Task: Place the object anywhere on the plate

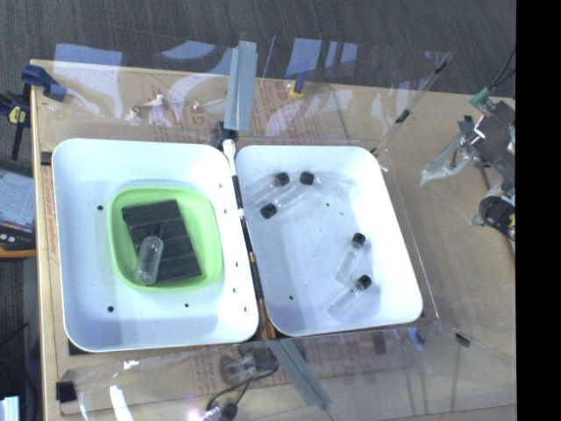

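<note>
Already, a clear vial [148, 260] lies on the green plate [203, 213], well apart from the gripper [480, 140], past the capped vials [355, 246]. Placement is judged done, hence the gripper is kept aside. Its opening cannot be told.

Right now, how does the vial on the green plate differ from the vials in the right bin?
The vial on the plate lies alone on the dark ridged pad in the green plate, left bin; no black cap shows on it. The vials in the right bin number about five, each with a black cap, scattered on the bare white floor. All are small clear tubes lying on their sides.
</note>
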